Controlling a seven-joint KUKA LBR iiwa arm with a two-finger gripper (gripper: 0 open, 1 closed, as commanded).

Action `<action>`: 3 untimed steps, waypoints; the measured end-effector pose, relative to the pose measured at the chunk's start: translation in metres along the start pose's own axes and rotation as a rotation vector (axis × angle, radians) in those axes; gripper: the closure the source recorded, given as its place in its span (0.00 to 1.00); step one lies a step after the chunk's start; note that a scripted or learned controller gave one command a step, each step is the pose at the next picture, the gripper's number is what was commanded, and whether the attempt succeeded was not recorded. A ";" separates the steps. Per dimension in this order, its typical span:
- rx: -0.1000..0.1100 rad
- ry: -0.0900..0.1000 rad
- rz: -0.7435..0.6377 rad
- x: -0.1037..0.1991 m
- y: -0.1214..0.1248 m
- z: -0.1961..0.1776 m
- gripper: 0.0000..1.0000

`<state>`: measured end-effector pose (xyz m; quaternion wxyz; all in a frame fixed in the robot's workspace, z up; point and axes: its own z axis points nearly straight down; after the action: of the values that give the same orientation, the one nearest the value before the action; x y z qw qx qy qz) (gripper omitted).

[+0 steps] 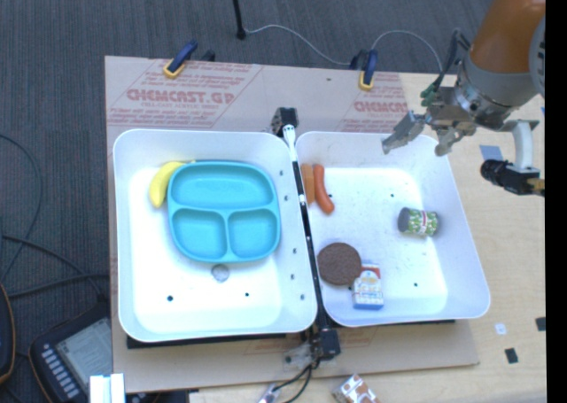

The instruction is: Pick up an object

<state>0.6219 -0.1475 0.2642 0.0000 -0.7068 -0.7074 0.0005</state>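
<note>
While the gripper (420,135) hangs above the far rim of the right bin (443,299), its 2 fingers are spread apart with nothing between them, so no object has been secured. Judged from this pose, the arm is staged for a descent rather than a lift. 4 candidate objects lie in the right bin. A small green-labelled can (418,221) rests on its side at about 6 o'clock from the gripper and is the nearest target. An orange sausage-shaped toy (321,189) lies at 9 o'clock along the bin's left wall; that wall would likely crowd one finger. A brown disc (339,263) sits at 7 o'clock, touching a small carton (368,290) just beyond it; their contact could cause a double grab. The left bin (142,304) holds a blue divided tray (223,212), with a banana (161,182) tucked against the tray's 9 o'clock edge. The can stands apart from the other objects, which gives the fingers room on both sides, though its rounded body may roll when pressed.
</note>
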 end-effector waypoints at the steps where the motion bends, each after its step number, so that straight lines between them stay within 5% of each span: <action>1: 0.005 0.002 0.001 0.002 -0.083 0.144 0.00; 2: -0.011 -0.004 0.002 0.025 -0.131 0.176 0.00; 3: -0.012 -0.003 0.003 0.024 -0.130 0.166 1.00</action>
<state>0.4916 -0.1235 0.0984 -0.0052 -0.7077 -0.7065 -0.0026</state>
